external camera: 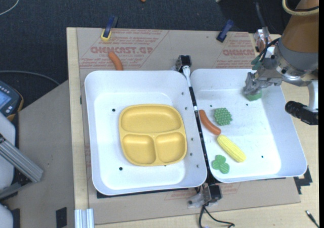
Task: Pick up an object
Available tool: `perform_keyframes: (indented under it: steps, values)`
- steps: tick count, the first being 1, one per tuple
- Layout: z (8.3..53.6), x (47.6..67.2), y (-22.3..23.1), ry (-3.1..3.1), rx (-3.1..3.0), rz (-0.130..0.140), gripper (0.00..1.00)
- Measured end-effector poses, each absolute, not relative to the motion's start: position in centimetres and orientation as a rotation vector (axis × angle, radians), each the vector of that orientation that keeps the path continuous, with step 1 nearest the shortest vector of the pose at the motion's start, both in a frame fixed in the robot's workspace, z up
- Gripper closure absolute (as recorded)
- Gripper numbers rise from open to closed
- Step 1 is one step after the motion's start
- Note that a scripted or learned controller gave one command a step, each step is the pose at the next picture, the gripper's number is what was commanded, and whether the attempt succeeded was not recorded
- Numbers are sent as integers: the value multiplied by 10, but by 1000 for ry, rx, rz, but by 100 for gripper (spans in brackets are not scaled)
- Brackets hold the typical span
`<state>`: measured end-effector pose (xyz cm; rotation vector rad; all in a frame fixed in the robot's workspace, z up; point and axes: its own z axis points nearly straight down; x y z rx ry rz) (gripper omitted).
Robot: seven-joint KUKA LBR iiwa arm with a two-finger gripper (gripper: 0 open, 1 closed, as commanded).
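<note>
- I am reaching in from 3 o'clock, my claw (252,90) hanging low over the right bin (283,164) near its 1 o'clock corner.
- A pale green object (253,95) is sitting directly under my claw; I cannot tell its state.
- A sausage (209,122), a green bumpy ball (222,116), a corn cob (231,148) and a green leafy piece (220,164) are lying toward the bin's 8 o'clock side.
- A yellow divided tray (152,134) is resting in the left bin (98,95).
</note>
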<state>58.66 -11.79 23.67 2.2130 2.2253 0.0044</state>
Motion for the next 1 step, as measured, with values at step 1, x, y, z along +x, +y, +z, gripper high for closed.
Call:
perform_keyframes:
  steps: [1]
  values:
    - [242,602,-68,2226,2212,5,100]
